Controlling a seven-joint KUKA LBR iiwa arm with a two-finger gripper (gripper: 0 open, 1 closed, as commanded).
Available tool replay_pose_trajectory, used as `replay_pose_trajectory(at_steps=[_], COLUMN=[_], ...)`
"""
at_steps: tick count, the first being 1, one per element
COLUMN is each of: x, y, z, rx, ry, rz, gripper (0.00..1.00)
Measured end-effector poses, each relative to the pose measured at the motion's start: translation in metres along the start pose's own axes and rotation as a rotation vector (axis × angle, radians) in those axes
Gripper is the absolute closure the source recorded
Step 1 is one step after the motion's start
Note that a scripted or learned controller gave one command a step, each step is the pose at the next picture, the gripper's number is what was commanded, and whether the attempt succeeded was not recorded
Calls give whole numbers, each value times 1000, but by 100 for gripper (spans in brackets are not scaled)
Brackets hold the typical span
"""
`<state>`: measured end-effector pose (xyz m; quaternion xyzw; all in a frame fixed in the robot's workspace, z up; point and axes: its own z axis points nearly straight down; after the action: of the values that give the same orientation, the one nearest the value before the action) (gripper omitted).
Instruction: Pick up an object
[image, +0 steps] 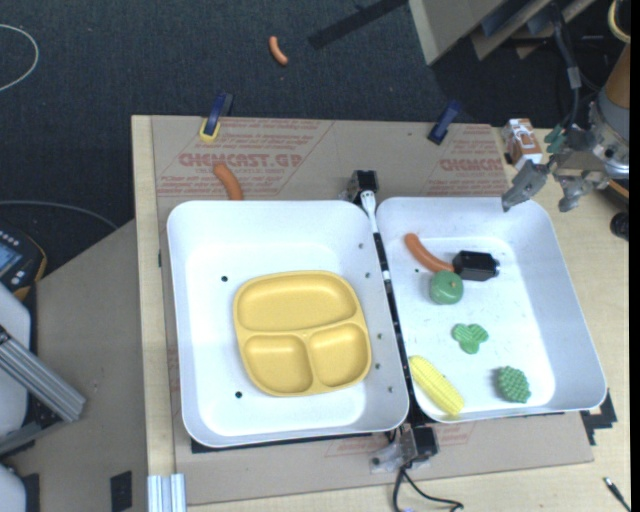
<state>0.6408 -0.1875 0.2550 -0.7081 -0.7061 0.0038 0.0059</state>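
White right bin (560, 290): carrot (427, 253), black block (476, 265), apple (446, 289), broccoli (469, 336), corn (437, 386), green berry (512, 384), spread apart for single picks. Gripper (548, 186) hovers at far rim, jaws open, empty. Left bin (200, 300) carries yellow tray (300, 332).

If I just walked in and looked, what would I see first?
Probably the big yellow tray with three sections, in the middle of the left bin. Then the toy food in the right bin: an orange hot dog, a green apple and a yellow corn cob. The claw hovers open over that bin's far corner.
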Motion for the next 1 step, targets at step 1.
replay_pose_trajectory(at_steps=[1], x=[0], y=[2], z=[-8], rx=[-14], ry=[-3], rz=[-3], gripper=[0])
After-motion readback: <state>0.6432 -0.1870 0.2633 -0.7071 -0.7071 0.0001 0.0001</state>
